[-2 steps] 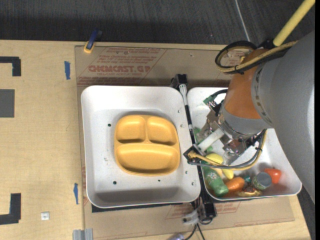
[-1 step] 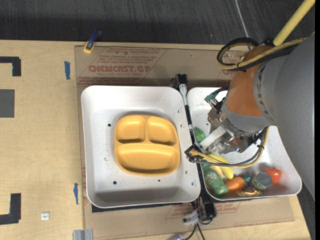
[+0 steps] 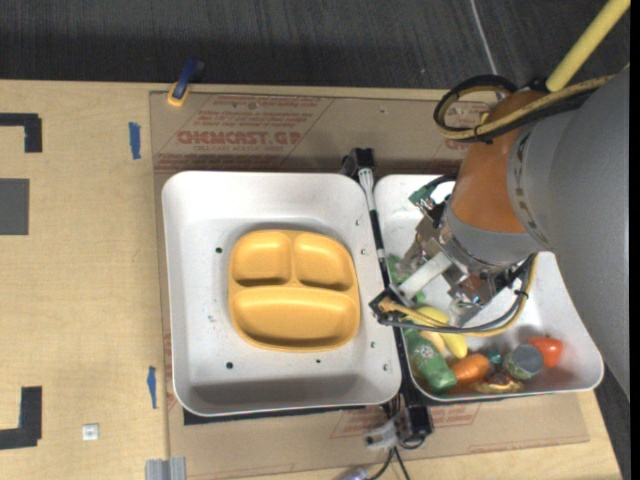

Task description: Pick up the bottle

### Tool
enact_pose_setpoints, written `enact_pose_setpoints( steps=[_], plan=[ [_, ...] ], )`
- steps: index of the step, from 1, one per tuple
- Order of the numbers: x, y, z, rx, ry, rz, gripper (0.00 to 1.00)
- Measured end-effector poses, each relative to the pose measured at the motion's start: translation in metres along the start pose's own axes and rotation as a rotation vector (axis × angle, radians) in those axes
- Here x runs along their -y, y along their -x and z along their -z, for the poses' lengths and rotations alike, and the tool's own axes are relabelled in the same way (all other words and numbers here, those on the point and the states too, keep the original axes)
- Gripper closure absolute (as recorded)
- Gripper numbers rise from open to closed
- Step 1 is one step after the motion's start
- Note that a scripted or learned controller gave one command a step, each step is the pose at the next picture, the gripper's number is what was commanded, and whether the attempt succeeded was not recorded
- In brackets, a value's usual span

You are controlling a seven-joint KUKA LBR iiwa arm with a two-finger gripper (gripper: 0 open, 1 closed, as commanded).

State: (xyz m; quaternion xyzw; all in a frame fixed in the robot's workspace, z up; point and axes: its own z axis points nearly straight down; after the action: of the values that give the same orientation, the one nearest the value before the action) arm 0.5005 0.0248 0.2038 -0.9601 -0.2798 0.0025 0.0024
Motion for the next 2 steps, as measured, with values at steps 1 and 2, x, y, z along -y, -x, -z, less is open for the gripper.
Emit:
enact_pose_setpoints(
  steps=[1, 2],
  plan=[
    [0.000, -0.001, 0.010, 0.000, 0.000, 0.004, 1.00],
    [0.028, -0.040, -0.020, 0.000, 0.003, 0.461, 1.00]
  ],
)
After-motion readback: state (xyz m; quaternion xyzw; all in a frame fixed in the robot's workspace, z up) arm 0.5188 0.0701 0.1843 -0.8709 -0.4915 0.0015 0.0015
